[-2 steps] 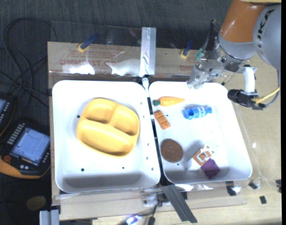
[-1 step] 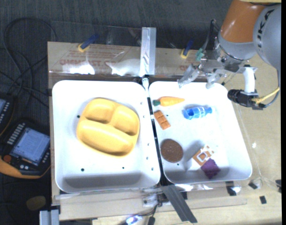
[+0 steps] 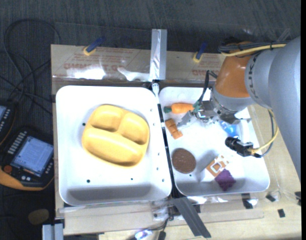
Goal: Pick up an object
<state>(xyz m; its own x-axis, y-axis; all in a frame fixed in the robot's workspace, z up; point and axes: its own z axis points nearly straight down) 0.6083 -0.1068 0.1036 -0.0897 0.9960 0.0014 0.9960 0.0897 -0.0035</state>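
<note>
The right bin holds several small objects. A toy carrot lies at its back left, with a small orange block just in front of it. A brown disc sits near the front left. A purple lump and an orange-and-white piece lie at the front. A blue item peeks out beside the wrist. My gripper hangs low at the back of this bin, just right of the carrot, under the orange band.
The left bin holds one large yellow bread-shaped object. A black cable connector hangs over the right bin. A metal divider post stands behind the two bins. Handheld controllers lie off the bench at the far left.
</note>
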